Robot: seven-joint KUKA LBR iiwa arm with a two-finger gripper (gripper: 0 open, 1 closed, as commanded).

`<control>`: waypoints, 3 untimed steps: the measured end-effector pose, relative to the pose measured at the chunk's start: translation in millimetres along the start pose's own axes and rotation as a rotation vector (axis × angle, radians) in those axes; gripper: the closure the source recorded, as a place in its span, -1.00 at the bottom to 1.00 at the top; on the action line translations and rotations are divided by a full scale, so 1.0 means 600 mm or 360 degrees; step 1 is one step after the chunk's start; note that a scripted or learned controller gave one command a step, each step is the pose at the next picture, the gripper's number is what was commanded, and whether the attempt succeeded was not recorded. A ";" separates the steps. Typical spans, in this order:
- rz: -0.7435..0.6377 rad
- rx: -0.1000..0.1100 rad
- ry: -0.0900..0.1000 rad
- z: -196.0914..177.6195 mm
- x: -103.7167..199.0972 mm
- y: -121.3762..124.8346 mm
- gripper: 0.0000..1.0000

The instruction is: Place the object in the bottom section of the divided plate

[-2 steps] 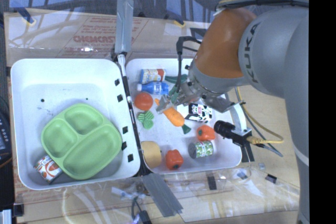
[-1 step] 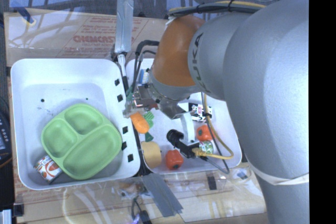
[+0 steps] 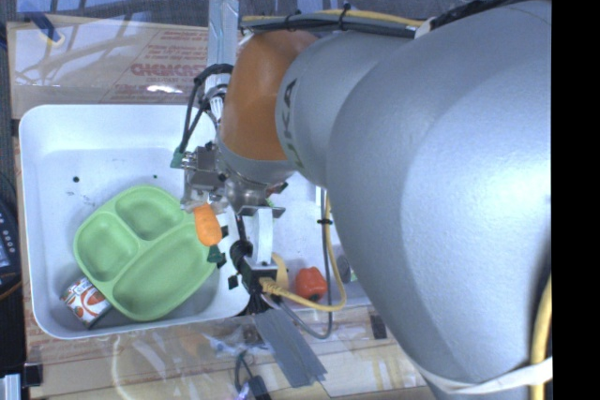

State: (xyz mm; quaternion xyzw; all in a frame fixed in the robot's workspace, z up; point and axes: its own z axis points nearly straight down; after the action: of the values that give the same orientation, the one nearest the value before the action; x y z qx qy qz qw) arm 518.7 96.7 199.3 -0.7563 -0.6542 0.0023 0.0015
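You are looking at the gripper [image 3: 208, 218] hovering at the three o'clock rim of the green divided plate [image 3: 141, 253], apparently pinching a small orange object [image 3: 205, 224]. The plate's large bottom section is lying bare, so placing remains undone.

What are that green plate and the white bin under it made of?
The green plate looks like moulded plastic with a matte finish: rounded, soft-edged sections and no sharp glints. The white bin looks like smooth, slightly glossy plastic, judging by its rounded corners and even sheen; coated metal can't be ruled out.
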 end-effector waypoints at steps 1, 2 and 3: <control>0.0300 0.0001 0.0000 0.005 0.137 -0.029 1.00; -0.0019 0.0004 -0.0002 -0.002 0.191 -0.103 1.00; 0.0124 -0.0003 -0.0001 -0.040 0.209 0.024 1.00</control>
State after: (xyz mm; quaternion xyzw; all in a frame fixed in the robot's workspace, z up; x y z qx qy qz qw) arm 550.9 218.7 223.0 -0.7813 -0.6242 0.0019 0.0006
